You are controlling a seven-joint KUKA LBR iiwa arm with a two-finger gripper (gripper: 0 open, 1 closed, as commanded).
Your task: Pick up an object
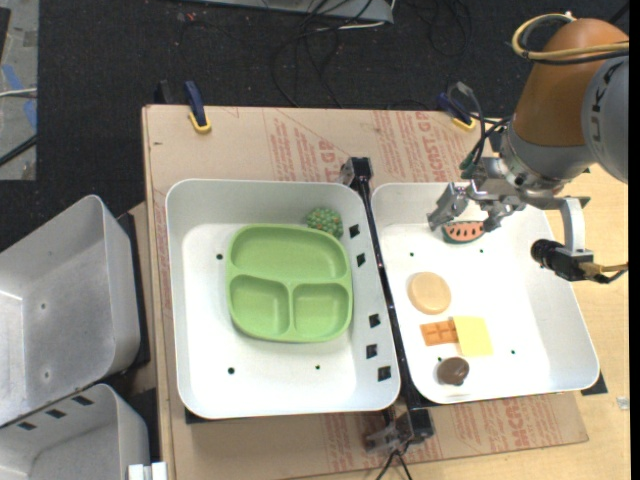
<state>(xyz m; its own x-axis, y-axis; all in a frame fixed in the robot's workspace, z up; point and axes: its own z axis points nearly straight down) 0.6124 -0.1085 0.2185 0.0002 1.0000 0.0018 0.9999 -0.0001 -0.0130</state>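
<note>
Starting at the left, you see a white tub (60, 298) standing off the desk (260, 143), which is covered in brown cardboard printed with red lettering; the print runs at angles and you cannot read it. A blue and yellow clamp (197, 108) grips the cardboard's far edge.

In the left bin (190, 268) you find a green divided plate (290, 283) with three compartments, lying flat near the middle. Just beyond its far right corner sits a small green knobbly ball (324, 220), near the bin's far wall.

Across the black divider, the right bin (540, 318) holds a round tan disc (429, 291), then nearer you an orange block (438, 332) touching a yellow square (473, 336), and a small brown round piece (453, 371) close to the near wall.

At the far side of that bin, a watermelon slice (464, 231), red with a green rind, lies right under the tool (468, 208). You see the fingers (446, 206) spread on either side of it, but you cannot tell whether they grip the slice or merely stand over it. Above the wrist, the arm's orange band (565, 78) shows, with part of a black letter on the grey casing at the right edge.
</note>
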